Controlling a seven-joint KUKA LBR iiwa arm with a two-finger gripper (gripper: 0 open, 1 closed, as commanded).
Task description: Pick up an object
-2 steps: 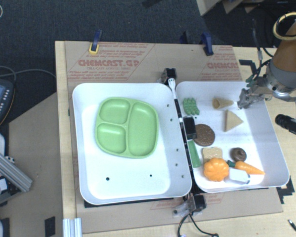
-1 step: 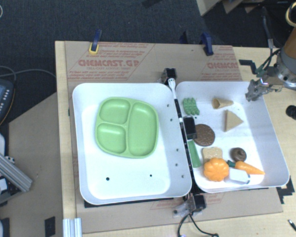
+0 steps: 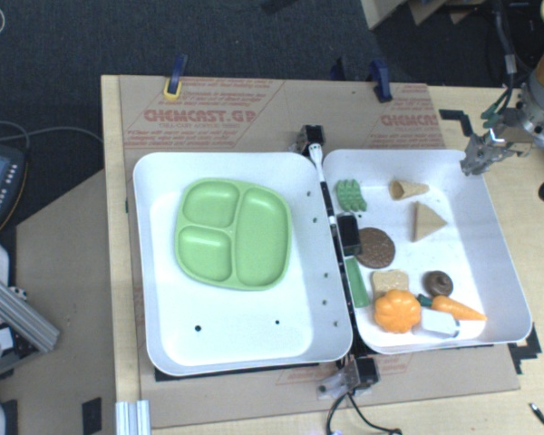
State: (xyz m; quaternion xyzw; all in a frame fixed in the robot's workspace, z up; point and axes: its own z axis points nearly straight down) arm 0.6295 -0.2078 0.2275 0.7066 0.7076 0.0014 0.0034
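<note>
End effector (image 3: 486,155) hangs at the right bin's (image 3: 503,243) upper right rim, jaw opening not discernible; nearest candidate is the cone-shaped piece (image 3: 407,188), just down-left of it, with the tan wedge (image 3: 427,221) below that and the orange pumpkin (image 3: 397,312) farthest.

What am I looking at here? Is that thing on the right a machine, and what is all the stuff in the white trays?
One camera looks down at a slant on a bench. At the right edge is the gripper of a robot arm, poised over the far corner of the right bin, holding nothing. That bin holds toy food: a pumpkin, a carrot, a brown cookie, a wedge, a cone. The left bin holds a green divided plate. The arm's job is to pick something up.
</note>
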